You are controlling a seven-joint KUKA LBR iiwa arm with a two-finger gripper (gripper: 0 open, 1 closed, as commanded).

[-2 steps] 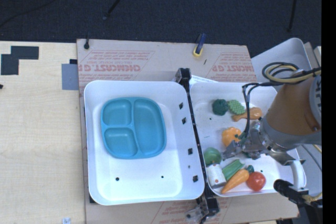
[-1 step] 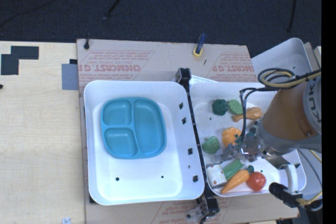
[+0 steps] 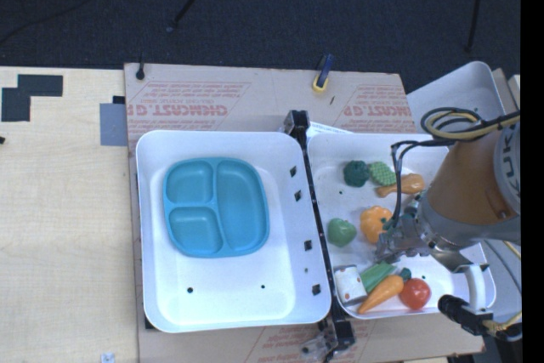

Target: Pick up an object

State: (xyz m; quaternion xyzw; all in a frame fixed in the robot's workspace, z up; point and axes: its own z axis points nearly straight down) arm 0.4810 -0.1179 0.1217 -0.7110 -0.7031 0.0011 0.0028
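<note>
While arm reaches from right: gripper [image 3: 393, 244] low in right bin [image 3: 327, 150]
Claw state: cannot tell
Orange pepper [image 3: 372, 221]: touching claw, just left; green pepper [image 3: 341, 231] further left
Carrot [image 3: 382, 292]: below claw, apart
Left bin [image 3: 153, 268]: blue tray [image 3: 215, 207]

Upside-down "CHEMCAST GP" on cardboard [image 3: 255, 98]
</note>
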